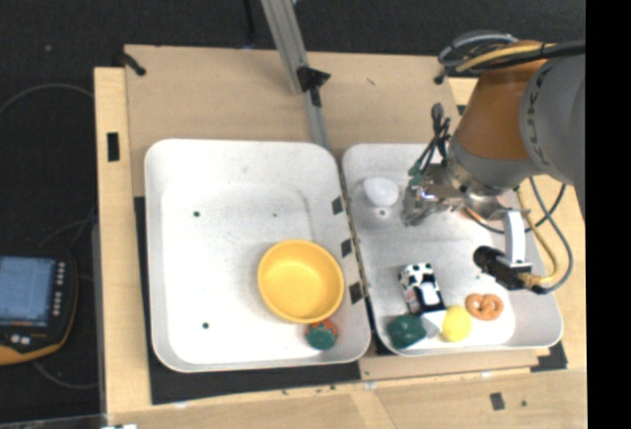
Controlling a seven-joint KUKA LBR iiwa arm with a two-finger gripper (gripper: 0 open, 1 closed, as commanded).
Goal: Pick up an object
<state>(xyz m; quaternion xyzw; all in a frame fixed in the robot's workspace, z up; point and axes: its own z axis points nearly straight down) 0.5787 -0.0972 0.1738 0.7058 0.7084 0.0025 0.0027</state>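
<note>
Objects cluster along the right bin's (380, 161) near edge while my gripper (414, 210) hangs mid-bin, its finger state impossible to tell.

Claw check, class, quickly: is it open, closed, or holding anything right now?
Claw: cannot be told; it hangs over the right bin, with nothing seen between its tips.

One fixed camera hangs above the counter (227, 102), tilted down and set back enough to take in both white bins (177, 220), with the arm (513, 121) entering from its right side.
</note>
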